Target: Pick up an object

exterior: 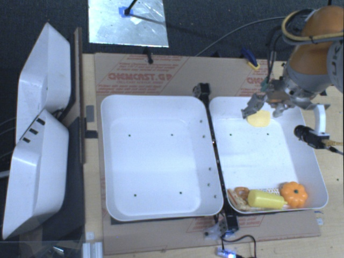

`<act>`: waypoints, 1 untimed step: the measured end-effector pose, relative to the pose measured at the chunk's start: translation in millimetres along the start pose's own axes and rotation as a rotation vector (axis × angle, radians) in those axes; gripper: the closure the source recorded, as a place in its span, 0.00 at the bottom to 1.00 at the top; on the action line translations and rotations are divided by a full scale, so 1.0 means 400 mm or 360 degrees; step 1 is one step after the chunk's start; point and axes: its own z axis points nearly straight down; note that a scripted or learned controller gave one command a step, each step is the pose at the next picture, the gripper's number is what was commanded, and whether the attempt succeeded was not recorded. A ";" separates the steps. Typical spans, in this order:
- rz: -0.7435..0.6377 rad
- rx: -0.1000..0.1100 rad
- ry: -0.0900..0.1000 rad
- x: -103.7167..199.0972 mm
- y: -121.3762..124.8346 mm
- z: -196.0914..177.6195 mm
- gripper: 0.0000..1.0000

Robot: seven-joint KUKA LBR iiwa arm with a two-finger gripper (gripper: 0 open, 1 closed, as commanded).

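Camera view: gripper (264, 109) is seen spread open over a yellow disc (259, 119) at the right bin's (269, 155) far end.

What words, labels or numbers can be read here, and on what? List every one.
"CHEMCAST GP": red print on the brown protective sheet under the bins, above the left bin; it looks upside down, so the reading is uncertain.
More red print of the same kind at the sheet's upper right, near the hand, and along its bottom edge: too blurred and cut off to read.
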 end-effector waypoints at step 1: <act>0.0009 0.0004 -0.0001 -0.161 -0.089 0.066 0.00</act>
